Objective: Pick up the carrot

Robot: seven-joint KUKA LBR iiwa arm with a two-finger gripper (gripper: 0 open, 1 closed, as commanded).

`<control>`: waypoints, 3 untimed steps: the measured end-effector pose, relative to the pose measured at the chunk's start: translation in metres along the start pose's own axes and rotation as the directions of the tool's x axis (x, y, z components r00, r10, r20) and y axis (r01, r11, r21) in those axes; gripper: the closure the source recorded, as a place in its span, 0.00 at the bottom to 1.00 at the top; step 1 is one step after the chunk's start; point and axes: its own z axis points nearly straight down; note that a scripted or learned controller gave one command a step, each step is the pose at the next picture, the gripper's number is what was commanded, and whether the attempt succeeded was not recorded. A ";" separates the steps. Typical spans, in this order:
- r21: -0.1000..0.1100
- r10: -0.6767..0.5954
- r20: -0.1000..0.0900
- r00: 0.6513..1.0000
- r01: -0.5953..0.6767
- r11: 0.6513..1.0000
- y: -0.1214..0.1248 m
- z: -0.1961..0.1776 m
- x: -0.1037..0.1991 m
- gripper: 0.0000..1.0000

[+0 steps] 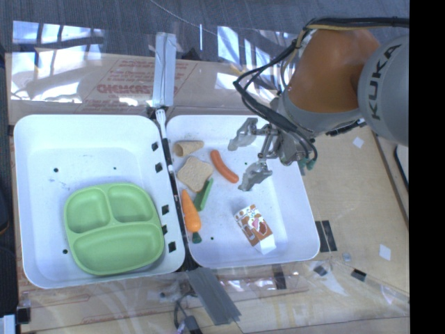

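Two shallow white bins side by side on the bench: left bin (35, 186), right bin (295, 214). In the left bin, one green divided plate (111, 227) with three compartments, set toward the near edge, the far half of the floor bare.

In the right bin, six loose items. One carrot (191, 213), orange with a green stem end, lying lengthwise hard against the bin's left wall, just beside the divider between the bins. One slice of toast (195, 174) just above it, touching or overlapping one green bean-like piece (204, 195) that lies between toast and carrot. One cone-shaped tan piece (188, 147) near the far left corner. One orange-red sausage (224, 165) tilted at mid-bin. One small carton (254, 228) with a red and white print toward the near right, well apart from the rest.

Gripper (252, 157) hanging over the right bin's far-right part, two metal fingers spread apart with nothing between them, one fingertip (250, 178) near the sausage's lower end. Grey arm with orange band reaching in from the right, black cables looped across the wrist.

Carrot well apart from the gripper, crowded against the wall on one side and the green piece on the other. Bare white floor at the middle of the right bin between carrot and carton, and along its near edge
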 end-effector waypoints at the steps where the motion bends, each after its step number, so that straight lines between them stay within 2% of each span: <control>1: 0.000 -0.142 0.008 0.990 0.142 0.990 0.018 0.154 0.006 0.00; 2: 0.003 -0.150 0.018 0.988 0.150 0.989 0.020 0.141 0.002 1.00; 3: 0.001 -0.439 0.006 0.898 0.439 0.899 0.082 0.055 -0.035 1.00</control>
